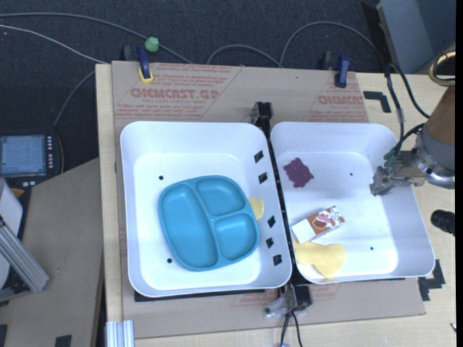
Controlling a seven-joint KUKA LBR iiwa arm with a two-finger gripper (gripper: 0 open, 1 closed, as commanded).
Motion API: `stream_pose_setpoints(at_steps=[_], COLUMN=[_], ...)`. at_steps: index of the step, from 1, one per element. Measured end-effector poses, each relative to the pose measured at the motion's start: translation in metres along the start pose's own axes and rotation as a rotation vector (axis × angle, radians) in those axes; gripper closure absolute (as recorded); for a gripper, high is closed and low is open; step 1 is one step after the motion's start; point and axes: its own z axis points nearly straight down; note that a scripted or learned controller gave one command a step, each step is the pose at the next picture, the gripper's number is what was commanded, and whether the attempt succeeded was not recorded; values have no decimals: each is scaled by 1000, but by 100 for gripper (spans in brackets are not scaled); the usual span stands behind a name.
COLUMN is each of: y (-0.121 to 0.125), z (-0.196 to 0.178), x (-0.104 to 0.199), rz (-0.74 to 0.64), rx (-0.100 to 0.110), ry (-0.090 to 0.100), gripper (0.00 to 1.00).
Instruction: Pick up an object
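A blue tray is seen in the left bin, far to the left of the gripper. A small yellow bit is tucked just beside the tray, on the side nearer the gripper.

In the right bin, a purple scrap lies to the left of the gripper, well apart from it. A carton lies down and to the left of the gripper. A yellow toy rests just below the carton, farther from the gripper.

The gripper is held over the right side of the right bin. Nothing is seen between its fingers, and it cannot be told if they are apart or closed.

No thing has been picked up yet. The carton looks like the best pick. The gripper should be moved left and toward the front, lined up over the carton's middle, and only then brought down.
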Motion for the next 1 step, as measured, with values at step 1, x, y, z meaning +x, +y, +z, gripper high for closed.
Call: stream_pose_setpoints(at_steps=[1], y=[5], z=[-64], x=[-3], rz=[0], rx=[-1], ry=[0], gripper=[100])
